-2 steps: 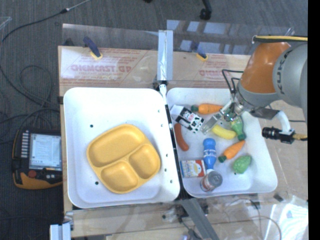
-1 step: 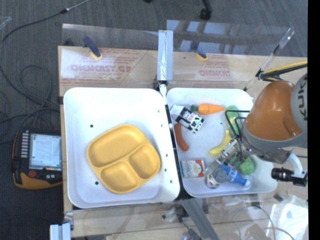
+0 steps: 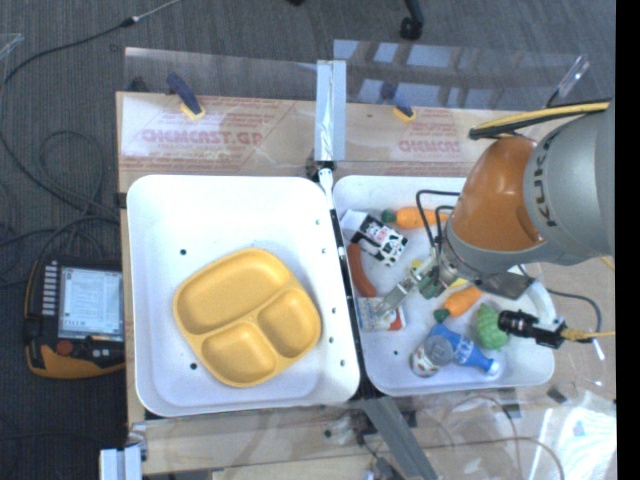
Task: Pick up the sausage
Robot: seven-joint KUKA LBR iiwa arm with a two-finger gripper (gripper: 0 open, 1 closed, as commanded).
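The sausage point(image 3: 358, 269) lies in the right bin point(image 3: 395, 380), a smooth reddish-brown curved stick hard against the left wall, beside the divider; it rests free on the white floor. The gripper point(image 3: 412, 286) is low just to its right, thin metal fingers reaching left and down over a flat printed packet point(image 3: 380, 314); whether they are spread or pressed together I cannot tell, and nothing shows between them. The arm point(image 3: 530, 203), glossy orange band and grey shell, covers much of the bin's upper right. Clutter all round: a small black-and-white toy point(image 3: 380, 238) just above the sausage; an orange carrot point(image 3: 412, 218) behind it; another carrot piece point(image 3: 462, 300) by the wrist; a knobbly green lump point(image 3: 490, 326); a blue bottle point(image 3: 458, 351) lying on its side near the front. The left bin point(image 3: 160, 218) holds a smooth yellow tray point(image 3: 247, 315) with three rounded wells.
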